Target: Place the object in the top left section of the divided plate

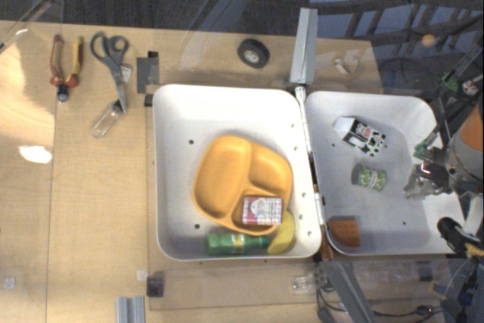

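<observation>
The metal hand (423, 181) hangs over the right white plastic bin (393, 234); whether it is open or closed I cannot tell. Just to its left lies a small green cylindrical can (368, 177). Far left, the glossy yellow divided plate (242, 181) carries a red carton (262, 210).

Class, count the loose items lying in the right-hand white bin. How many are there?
3: a black-and-white packet toward the back, a small green can in the middle, and a brown block at the front left corner. The arm may hide more.
</observation>
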You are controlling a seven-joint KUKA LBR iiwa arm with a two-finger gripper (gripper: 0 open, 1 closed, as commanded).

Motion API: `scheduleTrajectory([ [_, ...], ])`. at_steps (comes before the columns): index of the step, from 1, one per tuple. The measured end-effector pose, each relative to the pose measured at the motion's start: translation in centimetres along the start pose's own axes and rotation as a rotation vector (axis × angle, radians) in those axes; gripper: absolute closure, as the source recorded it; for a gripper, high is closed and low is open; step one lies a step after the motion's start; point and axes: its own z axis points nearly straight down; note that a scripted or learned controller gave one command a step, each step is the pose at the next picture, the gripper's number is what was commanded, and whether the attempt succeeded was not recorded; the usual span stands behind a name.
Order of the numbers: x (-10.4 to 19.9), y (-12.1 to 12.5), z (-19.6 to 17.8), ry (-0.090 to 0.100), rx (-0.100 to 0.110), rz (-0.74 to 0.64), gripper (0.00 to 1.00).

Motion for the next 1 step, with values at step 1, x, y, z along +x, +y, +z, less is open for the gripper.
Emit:
scheduleTrajectory([
  [1,-0.37,0.22,-1.90,0.000,-0.002,-0.030,1.00],
])
